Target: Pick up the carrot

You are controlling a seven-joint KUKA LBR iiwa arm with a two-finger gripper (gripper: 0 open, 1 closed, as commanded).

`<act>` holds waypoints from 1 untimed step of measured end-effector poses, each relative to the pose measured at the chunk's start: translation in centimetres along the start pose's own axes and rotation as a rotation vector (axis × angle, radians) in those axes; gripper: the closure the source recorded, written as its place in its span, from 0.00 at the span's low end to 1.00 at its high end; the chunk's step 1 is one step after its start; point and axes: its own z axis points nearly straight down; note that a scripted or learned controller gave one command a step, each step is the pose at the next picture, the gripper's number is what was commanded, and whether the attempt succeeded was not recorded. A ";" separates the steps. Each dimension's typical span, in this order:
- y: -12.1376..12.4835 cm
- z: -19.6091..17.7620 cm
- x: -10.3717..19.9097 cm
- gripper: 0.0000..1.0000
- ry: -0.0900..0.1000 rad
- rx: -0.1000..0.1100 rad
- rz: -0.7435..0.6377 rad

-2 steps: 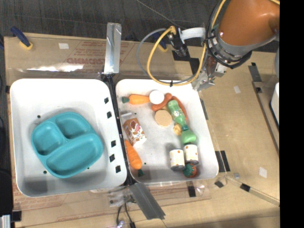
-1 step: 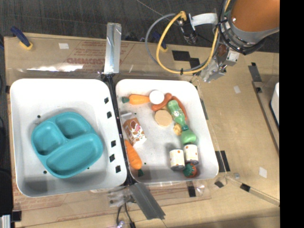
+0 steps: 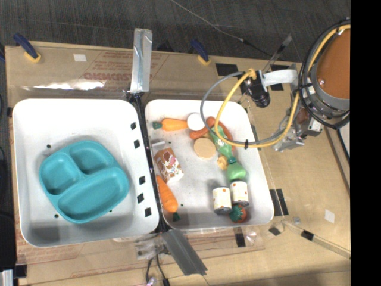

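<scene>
Carrot [image 3: 174, 124] lies in the right bin [image 3: 193, 206], near its far wall, well apart from the tool [image 3: 290, 140] and up-left of it in the camera view, with its green end pointing away from the tool. A second carrot [image 3: 166, 194] lies along the bin wall farthest from the tool, down-left of it. The tool stands over the bench [image 3: 321, 219], just outside the bin wall nearest to it. Whether it is released or clenched cannot be told. Between tool and carrot lie a white ball [image 3: 195, 121] and a tan disc [image 3: 205, 148]. The left bin [image 3: 24, 159], farther off, holds a teal plate [image 3: 83, 180].
</scene>
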 end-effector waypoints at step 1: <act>-2.1 3.1 6.9 1.00 -0.006 0.005 -0.011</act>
